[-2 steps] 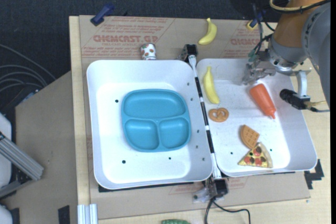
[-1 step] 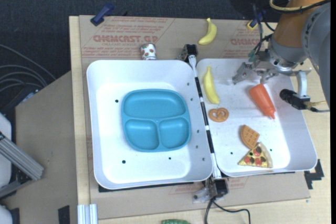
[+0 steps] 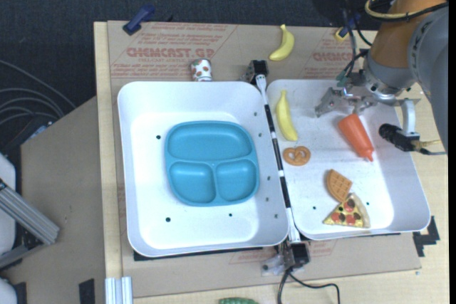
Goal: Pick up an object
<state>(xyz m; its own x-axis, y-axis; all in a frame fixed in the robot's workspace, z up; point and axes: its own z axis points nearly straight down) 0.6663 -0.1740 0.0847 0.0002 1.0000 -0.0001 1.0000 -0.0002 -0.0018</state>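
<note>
2 shallow white bins side by side on a brown bench (image 3: 178, 46) printed with red lettering. In the left bin (image 3: 139, 153): a blue divided tray (image 3: 211, 161) with 3 compartments, lying flat near the middle. In the right bin (image 3: 399, 181): a yellow banana (image 3: 286, 117) along the left wall, a small brown pretzel (image 3: 296, 155) just below it, an orange carrot-shaped piece (image 3: 356, 136) tilted toward the upper middle, a waffle-like piece (image 3: 339, 184) lower down, and a pizza slice (image 3: 348, 213) near the front rim, just under the waffle-like piece.

Reaching in from the right, the grey arm (image 3: 420, 46) with its orange band, wrist over the upper part of the right bin. Tool (image 3: 342, 102) hanging low above the bin's back area, 2 fingers spread wide, nothing between them. Tips just up and left of the carrot-shaped piece, close to its upper end; contact hard to judge from this slant. Banana well to the left of the tool, apart from it.

Outside the bins: a second yellow banana (image 3: 282, 45) on the bench behind the right bin, a small red-and-white patterned object (image 3: 201, 70) behind the left bin, a blue item (image 3: 138, 20) at the bench's back left corner. Black clamp (image 3: 258, 70) at the back where the 2 bins meet. Dark carpeted floor beyond the bench, with loose cables (image 3: 28, 100) at the left.
</note>
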